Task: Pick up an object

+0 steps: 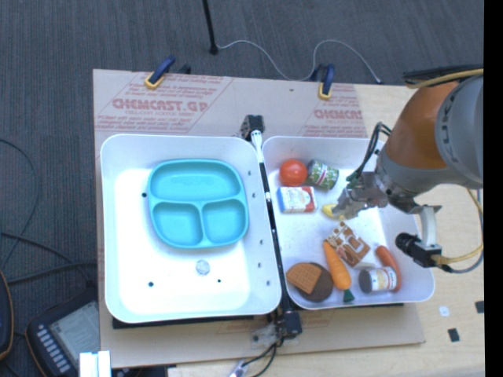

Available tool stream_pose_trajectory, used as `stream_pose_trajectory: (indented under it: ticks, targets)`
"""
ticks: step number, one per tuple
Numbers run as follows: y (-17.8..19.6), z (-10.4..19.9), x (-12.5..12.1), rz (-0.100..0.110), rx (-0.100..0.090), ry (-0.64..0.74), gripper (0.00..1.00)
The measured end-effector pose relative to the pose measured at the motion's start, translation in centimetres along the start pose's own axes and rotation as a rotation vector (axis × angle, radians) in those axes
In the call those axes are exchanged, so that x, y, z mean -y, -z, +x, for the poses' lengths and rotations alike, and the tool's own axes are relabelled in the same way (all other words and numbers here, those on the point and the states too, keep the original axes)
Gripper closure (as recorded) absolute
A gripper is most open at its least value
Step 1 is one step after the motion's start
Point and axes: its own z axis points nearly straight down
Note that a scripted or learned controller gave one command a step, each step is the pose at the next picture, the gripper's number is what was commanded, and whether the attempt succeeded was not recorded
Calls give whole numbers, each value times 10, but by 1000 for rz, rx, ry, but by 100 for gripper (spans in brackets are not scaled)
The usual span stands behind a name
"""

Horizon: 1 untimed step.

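So the floor is dark grey carpet (71, 30) all around the bench, running off to the gripper's far left and behind it. The bench top is a sheet of brown cardboard (204, 104) with red print on it, held by two clamps (160, 71) on the back edge, above and left of the gripper. A thin black pole (207, 14) and a loose cable (271, 57) sit further back. Light is flat and even.
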Motion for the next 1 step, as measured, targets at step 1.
stream_pose_trajectory:
  ticks: [1]
  targets:
    - [0, 0, 0, 0, 0, 0, 0]
